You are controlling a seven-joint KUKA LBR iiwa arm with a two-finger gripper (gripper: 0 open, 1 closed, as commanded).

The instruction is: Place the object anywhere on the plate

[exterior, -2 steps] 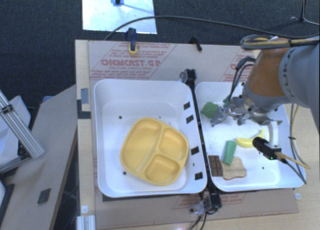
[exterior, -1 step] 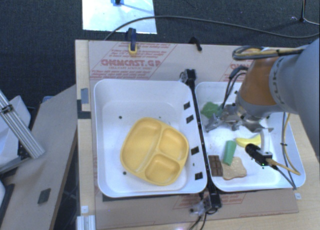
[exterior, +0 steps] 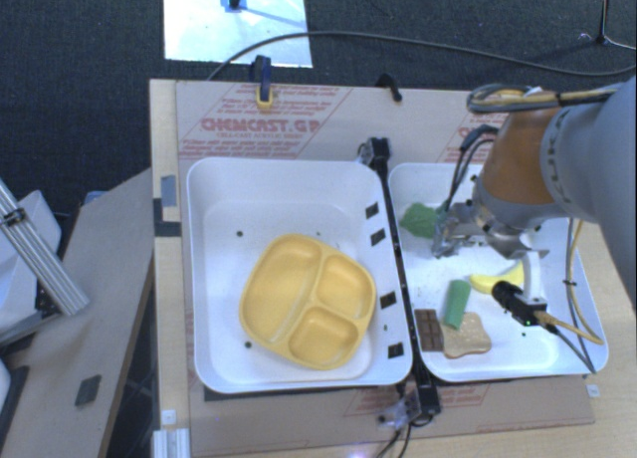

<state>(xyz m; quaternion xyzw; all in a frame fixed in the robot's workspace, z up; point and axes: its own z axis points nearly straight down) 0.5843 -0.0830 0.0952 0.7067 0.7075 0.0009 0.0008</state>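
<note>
Red "CHEMCAST GP" lettering (exterior: 262,126) marks the board (exterior: 299,113) behind both bins.

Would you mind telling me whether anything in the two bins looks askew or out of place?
The yellow plate sits rotated at a slant in the left bin, not squared to its walls. Food items lie loosely scattered in the right bin. Nothing looks spilled or damaged.

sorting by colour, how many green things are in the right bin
2: a green leafy piece at the bin's far left, and a green block nearer the front, above the toast. The arm may hide more.
</note>
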